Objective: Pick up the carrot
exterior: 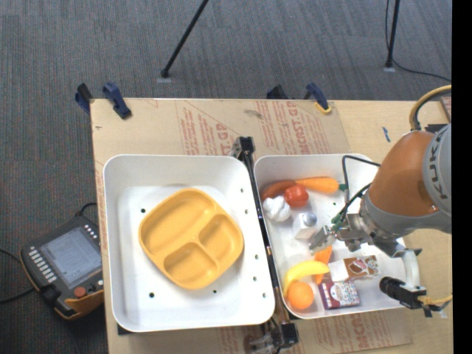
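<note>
Take the right-hand shallow white plastic bin (259,198) as your landmark: everything that matters sits in it or beside it. Left of it and touching it stands the twin white bin (118,198), carrying a yellow three-compartment plastic plate (191,237). The grey arm with its orange band (405,183) reaches over the landmark bin from the right, and its claw (325,236) hangs low over the bin's middle.

The long orange toy carrot (318,184) lies flat near the bin's far wall, just beside a small red tomato-like piece (296,195), and it is well apart from the claw. So you can judge the task not done: nothing has been lifted, and the carrot lies in the bin. An orange wedge-shaped piece (323,254) sits right under the claw, with a yellow toy banana (304,271) and a round orange fruit (300,296) nearer the front wall. I cannot tell whether the claw is released or clenched; its tips blur into the clutter. What's left, as I judge it, is the whole pick: move toward the far wall, close on the carrot, raise it.
</note>
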Tool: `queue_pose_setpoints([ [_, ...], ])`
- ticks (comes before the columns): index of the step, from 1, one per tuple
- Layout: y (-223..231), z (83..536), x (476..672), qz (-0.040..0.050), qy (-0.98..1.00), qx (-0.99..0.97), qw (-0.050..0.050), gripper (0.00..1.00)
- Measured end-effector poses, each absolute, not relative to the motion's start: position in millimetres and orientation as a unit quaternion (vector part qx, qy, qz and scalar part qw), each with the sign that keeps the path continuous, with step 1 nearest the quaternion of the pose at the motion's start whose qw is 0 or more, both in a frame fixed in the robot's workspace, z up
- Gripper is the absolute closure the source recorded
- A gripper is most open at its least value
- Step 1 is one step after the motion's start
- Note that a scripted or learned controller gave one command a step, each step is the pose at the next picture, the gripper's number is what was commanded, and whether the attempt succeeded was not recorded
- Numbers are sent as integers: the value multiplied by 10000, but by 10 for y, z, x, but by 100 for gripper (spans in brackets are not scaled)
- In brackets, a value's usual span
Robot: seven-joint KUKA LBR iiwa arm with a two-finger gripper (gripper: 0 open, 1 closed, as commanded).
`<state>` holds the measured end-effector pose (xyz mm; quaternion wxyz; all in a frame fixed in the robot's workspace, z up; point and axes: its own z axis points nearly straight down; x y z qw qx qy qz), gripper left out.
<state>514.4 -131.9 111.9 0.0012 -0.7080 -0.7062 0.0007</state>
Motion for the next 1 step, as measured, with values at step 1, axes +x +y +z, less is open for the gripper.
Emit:
queue_pose_setpoints([
  [1,-1416,872,5199,5,-7065,-7077,21,0],
])
